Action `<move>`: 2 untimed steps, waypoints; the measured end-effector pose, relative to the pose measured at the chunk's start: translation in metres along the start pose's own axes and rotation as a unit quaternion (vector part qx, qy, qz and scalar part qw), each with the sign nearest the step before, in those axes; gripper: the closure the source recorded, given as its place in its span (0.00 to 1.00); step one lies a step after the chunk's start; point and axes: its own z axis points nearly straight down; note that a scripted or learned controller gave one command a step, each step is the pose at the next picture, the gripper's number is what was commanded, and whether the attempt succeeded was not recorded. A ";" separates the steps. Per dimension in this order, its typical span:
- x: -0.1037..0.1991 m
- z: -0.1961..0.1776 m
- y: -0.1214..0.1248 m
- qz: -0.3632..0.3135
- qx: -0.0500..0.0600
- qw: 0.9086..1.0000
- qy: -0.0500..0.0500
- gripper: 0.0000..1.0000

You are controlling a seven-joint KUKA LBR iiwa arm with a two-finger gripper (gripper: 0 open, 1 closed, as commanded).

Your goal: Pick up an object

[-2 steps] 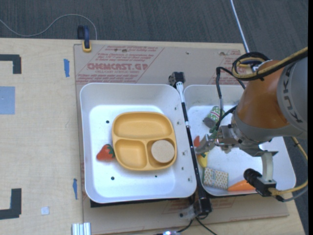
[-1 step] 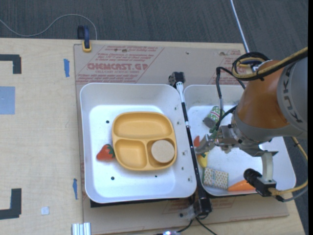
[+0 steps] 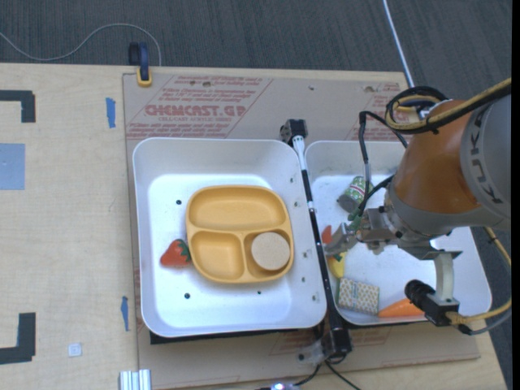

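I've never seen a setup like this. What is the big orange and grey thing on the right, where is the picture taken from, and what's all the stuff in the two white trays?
The picture comes from one camera fixed above the bench, looking down at a slant. The orange and grey machine is a robot arm reaching in from the right; at its end is a gripper, a two-fingered hand, hanging low over the right bin. Its job is to pick something up. I cannot tell from here whether it has anything between its fingers.

The left bin holds a yellow divided plate with a round tan cookie-like piece in one compartment, and a toy strawberry beside the plate. The right bin holds a small green can, a patterned sponge-like block, a toy carrot and something yellow partly hidden below the gripper.
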 end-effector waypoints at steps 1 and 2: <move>0.000 0.000 0.000 0.000 0.000 1.000 0.000 0.00; -0.082 0.087 -0.001 0.000 0.000 1.000 0.000 0.00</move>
